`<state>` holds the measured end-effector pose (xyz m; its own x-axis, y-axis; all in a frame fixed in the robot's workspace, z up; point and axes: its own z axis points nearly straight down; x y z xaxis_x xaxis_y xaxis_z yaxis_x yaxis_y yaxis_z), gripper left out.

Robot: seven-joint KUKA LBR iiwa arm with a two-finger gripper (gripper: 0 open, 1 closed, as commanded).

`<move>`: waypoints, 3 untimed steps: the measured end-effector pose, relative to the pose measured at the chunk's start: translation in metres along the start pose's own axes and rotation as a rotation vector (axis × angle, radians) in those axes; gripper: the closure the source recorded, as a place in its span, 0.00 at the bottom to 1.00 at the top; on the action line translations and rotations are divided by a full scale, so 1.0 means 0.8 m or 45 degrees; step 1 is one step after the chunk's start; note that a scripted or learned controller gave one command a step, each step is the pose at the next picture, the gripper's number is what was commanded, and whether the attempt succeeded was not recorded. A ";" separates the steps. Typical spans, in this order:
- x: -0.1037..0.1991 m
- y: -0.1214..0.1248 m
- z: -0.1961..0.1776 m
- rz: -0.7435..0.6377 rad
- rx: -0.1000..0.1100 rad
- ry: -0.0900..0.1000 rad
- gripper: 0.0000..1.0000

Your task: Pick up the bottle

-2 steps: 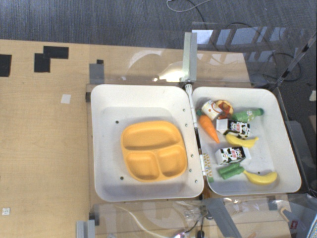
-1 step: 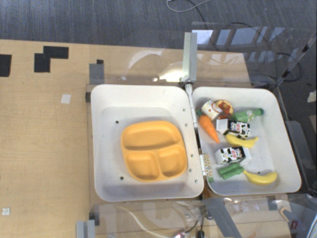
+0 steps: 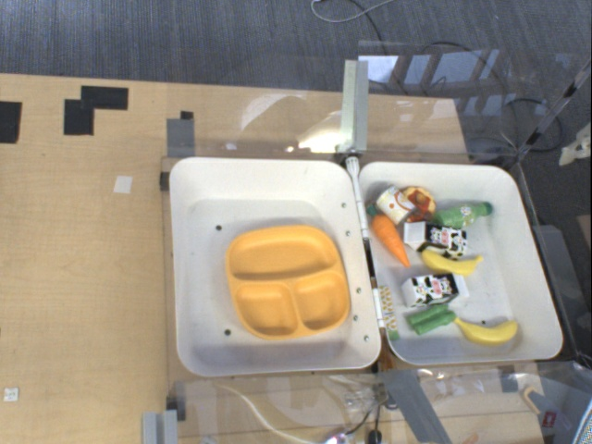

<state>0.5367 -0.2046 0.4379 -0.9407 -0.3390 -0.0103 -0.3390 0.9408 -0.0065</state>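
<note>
I log: green plastic bottle (image 3: pixel 462 215), lying on its side, far part of the right bin (image 3: pixel 527 248), beside a glossy carrot (image 3: pixel 390 239) and curved banana (image 3: pixel 452 264). Left bin (image 3: pixel 199 248): orange three-compartment tray (image 3: pixel 287 280). Gripper: can't tell.

And here we are in what looks like a robotics lab, a test cell rather than any home or kitchen. The pale wooden tabletop (image 3: pixel 83 276) carries black square markers (image 3: pixel 92 107) stuck along its far edge, and two shallow white plastic bins (image 3: pixel 268 354) sit clamped side by side between grey metal brackets (image 3: pixel 354 100). Clear plastic guard panels (image 3: pixel 435 67) stand behind the right bin. Beyond the tabletop lies grey office-style carpet (image 3: pixel 185 17) with a thin black cable (image 3: pixel 407 3) trailing loose across it. In the bins, a yellow compartment plate (image 3: pixel 287 280) and toy food such as a plastic banana (image 3: pixel 487 330) lie as test props.
</note>
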 end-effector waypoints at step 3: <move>-0.114 -0.040 0.002 -1.121 -0.004 -0.003 0.00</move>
<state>0.6331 -0.2038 0.4378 -0.3374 -0.9414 -0.0046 -0.9413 0.3374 -0.0104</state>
